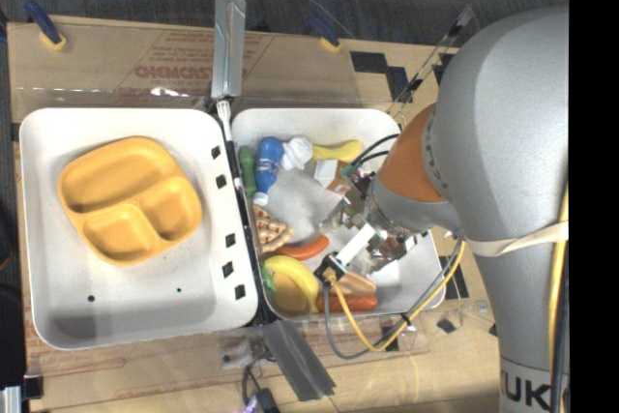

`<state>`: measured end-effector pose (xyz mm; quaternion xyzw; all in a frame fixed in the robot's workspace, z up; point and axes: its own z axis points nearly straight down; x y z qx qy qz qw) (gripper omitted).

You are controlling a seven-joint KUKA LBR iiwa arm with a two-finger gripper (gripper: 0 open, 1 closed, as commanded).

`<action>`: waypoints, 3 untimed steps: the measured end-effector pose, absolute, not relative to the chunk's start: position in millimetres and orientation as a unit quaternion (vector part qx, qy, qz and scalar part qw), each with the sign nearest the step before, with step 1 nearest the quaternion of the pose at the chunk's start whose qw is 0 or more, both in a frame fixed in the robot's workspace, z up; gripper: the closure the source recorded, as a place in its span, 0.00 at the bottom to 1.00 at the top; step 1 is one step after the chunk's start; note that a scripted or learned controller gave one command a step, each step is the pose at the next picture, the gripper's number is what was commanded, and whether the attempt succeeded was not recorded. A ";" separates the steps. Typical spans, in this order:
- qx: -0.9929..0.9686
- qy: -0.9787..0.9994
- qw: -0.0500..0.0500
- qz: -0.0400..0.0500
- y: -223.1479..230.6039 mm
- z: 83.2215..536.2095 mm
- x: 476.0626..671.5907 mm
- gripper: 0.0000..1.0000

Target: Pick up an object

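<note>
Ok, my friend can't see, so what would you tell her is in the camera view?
A grey robot arm reaches from the right down into the right white bin, among toy food such as a yellow fruit and a blue bottle. The left bin holds a yellow divided tray.

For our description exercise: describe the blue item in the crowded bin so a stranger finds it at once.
Find the white bin on the view's right, the crowded one beneath the arm. In its far left corner, the blue item lies beside a green piece. It is the only blue thing in that bin.
</note>
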<state>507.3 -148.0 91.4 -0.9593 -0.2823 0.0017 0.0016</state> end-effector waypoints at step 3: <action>-0.994 -0.109 0.003 0.005 -92.3 98.8 572.8 1.00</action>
